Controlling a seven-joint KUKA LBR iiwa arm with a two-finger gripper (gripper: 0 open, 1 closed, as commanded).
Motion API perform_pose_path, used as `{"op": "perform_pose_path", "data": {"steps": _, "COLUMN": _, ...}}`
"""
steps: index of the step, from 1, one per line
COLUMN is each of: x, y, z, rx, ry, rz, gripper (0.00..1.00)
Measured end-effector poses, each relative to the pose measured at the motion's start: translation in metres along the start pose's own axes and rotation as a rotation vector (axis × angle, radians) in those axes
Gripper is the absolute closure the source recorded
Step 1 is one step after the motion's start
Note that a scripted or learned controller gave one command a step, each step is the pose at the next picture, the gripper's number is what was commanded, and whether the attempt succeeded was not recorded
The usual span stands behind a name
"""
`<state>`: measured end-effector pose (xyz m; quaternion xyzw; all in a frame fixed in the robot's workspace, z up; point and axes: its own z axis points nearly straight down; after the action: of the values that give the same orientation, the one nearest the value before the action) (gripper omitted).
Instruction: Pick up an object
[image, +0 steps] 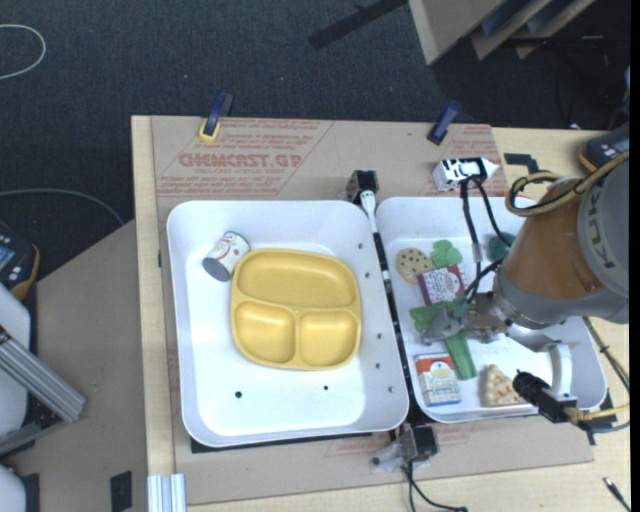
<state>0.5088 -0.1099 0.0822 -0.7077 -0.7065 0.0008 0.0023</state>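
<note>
The arm is reaching in from the right, its gripper (455, 322) hanging low over the right bin (590, 375) among a green piece (458, 352), a purple packet (439, 286) and a cookie (410, 263). Whether its fingers are parted or closed, I cannot tell. In the left bin (190, 300), a yellow tray (296, 307) is lying beside a small cup (226, 255).

- My one camera sits fixed above the bench (160, 300), looking down at a slant.
- It stands far enough back to take in both white bins (190, 330) whole.
- My arm (560, 260) enters from its right side.
</note>
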Motion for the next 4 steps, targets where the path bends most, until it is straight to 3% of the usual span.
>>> {"op": "perform_pose_path", "data": {"steps": 1, "x": -0.001, "y": 0.001, "z": -0.013, "rx": -0.006, "ry": -0.002, "rz": 0.000, "gripper": 1.00}}
{"op": "perform_pose_path", "data": {"steps": 3, "x": -0.009, "y": -0.007, "z": -0.134, "rx": -0.012, "ry": -0.005, "rz": -0.002, "gripper": 1.00}}
{"op": "perform_pose_path", "data": {"steps": 4, "x": -0.009, "y": -0.006, "z": -0.143, "rx": -0.009, "ry": -0.004, "rz": -0.002, "gripper": 1.00}}
